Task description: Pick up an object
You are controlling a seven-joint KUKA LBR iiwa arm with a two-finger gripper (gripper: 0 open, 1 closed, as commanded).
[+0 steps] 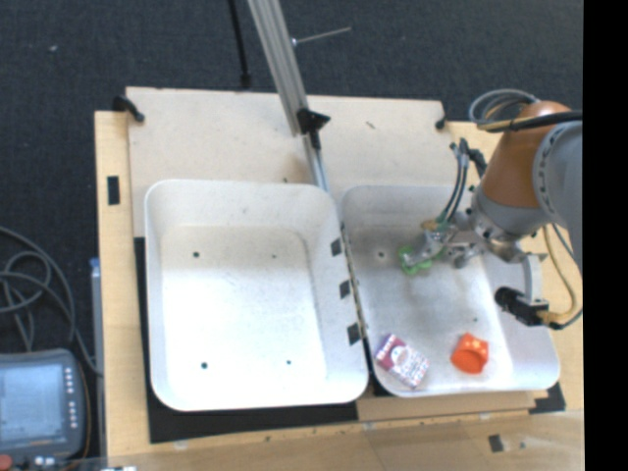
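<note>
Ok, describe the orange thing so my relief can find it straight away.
Start at the right bin, the one the arm reaches into. Go to its near edge: the orange cup lies there, near the right corner. To its left is a packet, flat and printed purple and white; the cup is solid orange and stubby.

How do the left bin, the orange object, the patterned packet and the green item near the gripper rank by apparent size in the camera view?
1. left bin, by far the largest.
2. patterned packet.
3. orange object, close to the packet, so this order is unsure.
4. green item, partly hidden by the gripper, so its full size is unclear.
</note>
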